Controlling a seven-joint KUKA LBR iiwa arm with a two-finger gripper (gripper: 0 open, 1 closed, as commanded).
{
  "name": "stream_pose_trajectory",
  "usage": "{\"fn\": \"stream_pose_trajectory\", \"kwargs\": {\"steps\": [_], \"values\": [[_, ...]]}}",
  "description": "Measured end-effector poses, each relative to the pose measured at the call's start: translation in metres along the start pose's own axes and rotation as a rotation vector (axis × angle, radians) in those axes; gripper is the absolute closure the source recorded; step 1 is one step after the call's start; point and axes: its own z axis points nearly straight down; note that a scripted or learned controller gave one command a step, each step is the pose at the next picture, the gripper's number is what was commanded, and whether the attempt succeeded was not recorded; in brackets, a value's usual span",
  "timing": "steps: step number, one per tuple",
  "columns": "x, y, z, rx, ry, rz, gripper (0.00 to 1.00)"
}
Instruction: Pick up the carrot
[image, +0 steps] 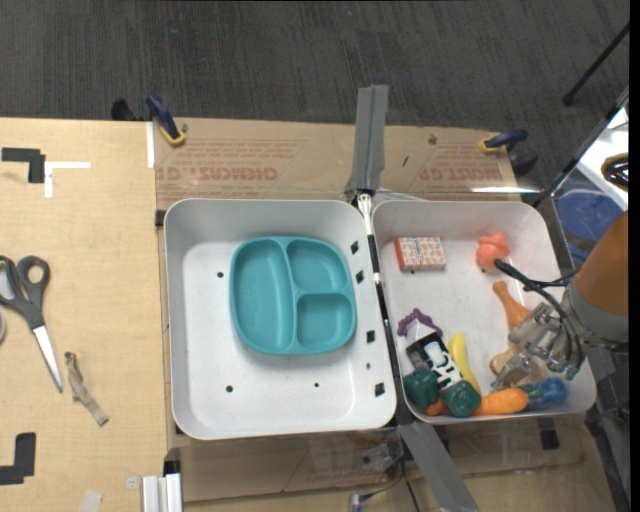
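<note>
I see the carrot at the right bin's near edge, wedged between green toy and blue toy. Gripper just above it; can't tell finger state. Risk: clutter makes me grab a neighbour.

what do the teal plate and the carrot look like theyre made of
Teal plate: apparently moulded plastic, matte to satin; uniform colour, rounded dividers forming three compartments.
Carrot: likely toy plastic or rubber; smooth, even orange skin with a slight sheen. The view is too coarse to tell which.
</note>
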Motion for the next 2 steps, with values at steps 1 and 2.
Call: {"fn": "stream_pose_trajectory", "kwargs": {"steps": [1, 2], "values": [[-0.05, 0.042, -0.001, -0.001, -0.003, -0.453, 0.0], [-0.051, 0.044, -0.011, -0.001, -0.007, -0.457, 1.0]]}}
